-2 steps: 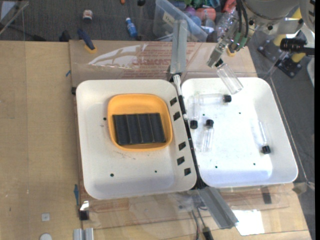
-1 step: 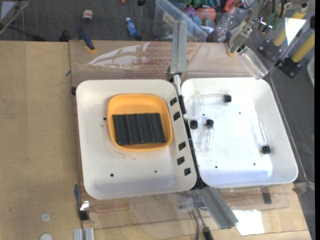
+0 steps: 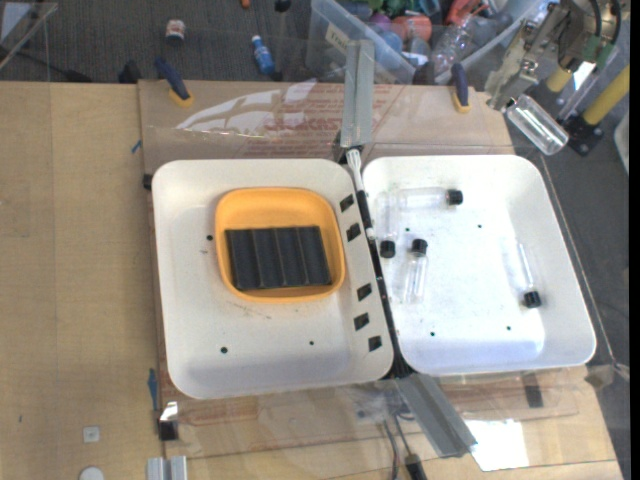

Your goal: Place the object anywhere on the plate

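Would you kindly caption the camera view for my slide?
Orange plate carrying a dark ribbed block in the left bin; clear black-capped vials in the right bin.

— Camera, one, fixed: where does it sit?
— Above the bench [image 3: 70, 218], tilted down, far edge at the top of frame.
— Coverage?
— Both white bins whole: left bin [image 3: 190, 348] with its yellow plate [image 3: 228, 208], right bin [image 3: 480, 338]. Floor and a clear tub [image 3: 335, 28] of oddments beyond.
— Distance?
— Middling; the bins take up most of the centre. The arm [image 3: 565, 48] enters top right.
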### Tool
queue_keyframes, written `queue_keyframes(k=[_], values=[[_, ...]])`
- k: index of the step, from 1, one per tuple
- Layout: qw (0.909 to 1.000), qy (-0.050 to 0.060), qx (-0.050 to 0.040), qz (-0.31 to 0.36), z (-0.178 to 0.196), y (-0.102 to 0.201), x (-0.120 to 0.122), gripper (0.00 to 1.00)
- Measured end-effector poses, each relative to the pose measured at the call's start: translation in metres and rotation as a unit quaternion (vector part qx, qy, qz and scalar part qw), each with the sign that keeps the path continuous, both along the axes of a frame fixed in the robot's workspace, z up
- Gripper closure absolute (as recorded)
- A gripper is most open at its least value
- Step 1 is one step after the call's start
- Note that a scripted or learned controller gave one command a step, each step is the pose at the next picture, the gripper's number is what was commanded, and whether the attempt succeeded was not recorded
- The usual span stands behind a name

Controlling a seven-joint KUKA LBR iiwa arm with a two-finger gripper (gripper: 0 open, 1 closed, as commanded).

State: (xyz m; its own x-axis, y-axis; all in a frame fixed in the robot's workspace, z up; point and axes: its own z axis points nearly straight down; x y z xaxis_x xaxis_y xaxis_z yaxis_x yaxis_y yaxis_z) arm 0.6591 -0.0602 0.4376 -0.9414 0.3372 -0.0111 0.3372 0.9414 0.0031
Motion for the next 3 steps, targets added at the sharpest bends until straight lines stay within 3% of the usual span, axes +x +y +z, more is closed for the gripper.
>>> queue_keyframes(k=[1,2,3], values=[[0.9811,-0.001,-0.0025,0.194,0.000,-0.070,-0.005,1.00],[0.9396,-0.001,-0.0039,0.342,0.001,-0.096,0.009,1.00],[0.8637,0.000,-0.0058,0.504,0.000,-0.143,0.008,1.00]])
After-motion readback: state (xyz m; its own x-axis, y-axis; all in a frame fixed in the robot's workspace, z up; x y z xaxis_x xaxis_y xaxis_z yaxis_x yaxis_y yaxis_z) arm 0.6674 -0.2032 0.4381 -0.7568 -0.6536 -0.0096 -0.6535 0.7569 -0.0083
